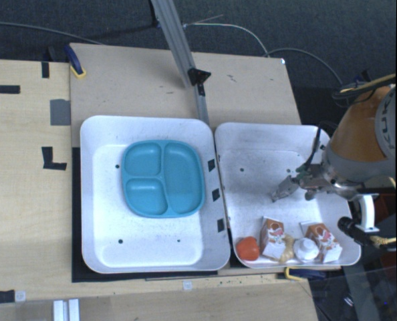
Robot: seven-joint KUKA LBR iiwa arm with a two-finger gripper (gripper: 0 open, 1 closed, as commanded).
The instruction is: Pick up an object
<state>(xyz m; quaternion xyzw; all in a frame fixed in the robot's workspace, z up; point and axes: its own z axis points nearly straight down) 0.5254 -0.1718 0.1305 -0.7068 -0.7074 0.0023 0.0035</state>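
Objects for picking are lying along the six o'clock edge of the right bin (252, 146): an orange ball (248, 248) at the seven o'clock corner, a small red-and-white carton (273, 238) just beside it toward three o'clock, then a white round-topped item (307, 249), and a second red-and-white carton (321, 239) touching or nearly touching that item. A small pale piece (289, 251) is sitting between the first carton and the white item.

In the camera view, the gripper (283, 191) is hovering over the bare middle of the right bin, at about twelve o'clock from the cartons and apart from them. Its fingers are pointing toward nine o'clock and carrying nothing; how far apart they are standing cannot be told. The arm (362, 146) is reaching in from three o'clock.

The left bin (91, 179) is holding a blue divided plate (163, 178) near its centre.
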